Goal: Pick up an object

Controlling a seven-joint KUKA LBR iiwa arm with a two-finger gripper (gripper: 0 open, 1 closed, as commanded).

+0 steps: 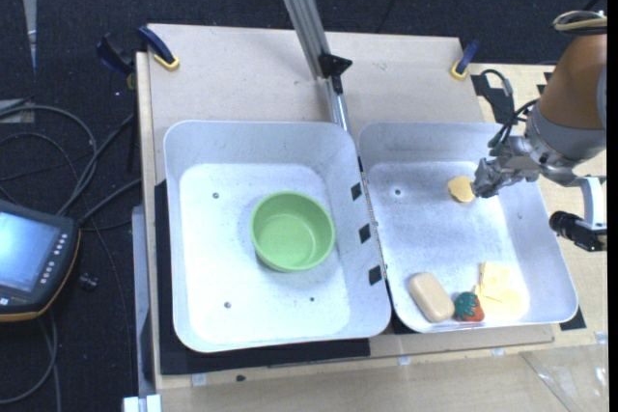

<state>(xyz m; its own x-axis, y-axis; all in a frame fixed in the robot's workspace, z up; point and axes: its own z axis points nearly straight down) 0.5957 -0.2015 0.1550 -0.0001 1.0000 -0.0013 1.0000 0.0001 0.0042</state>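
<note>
The jaws are seen low in the right bin, directly beside a small yellow piece that lies on the bin floor at their tip; whether they are spread or pressed together cannot be told. Well below the jaws, along the bin's near edge, a tan oval block, a red-and-green toy and a pale yellow block are gathered. Far to the jaws' left, a green bowl is seated in the left bin on the desk.

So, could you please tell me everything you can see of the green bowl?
The green bowl is a round, pale green, matte bowl, plastic by its look. It stands upright and holds nothing, near the middle of the left white bin, resting on its floor. Nothing else touches it.
</note>
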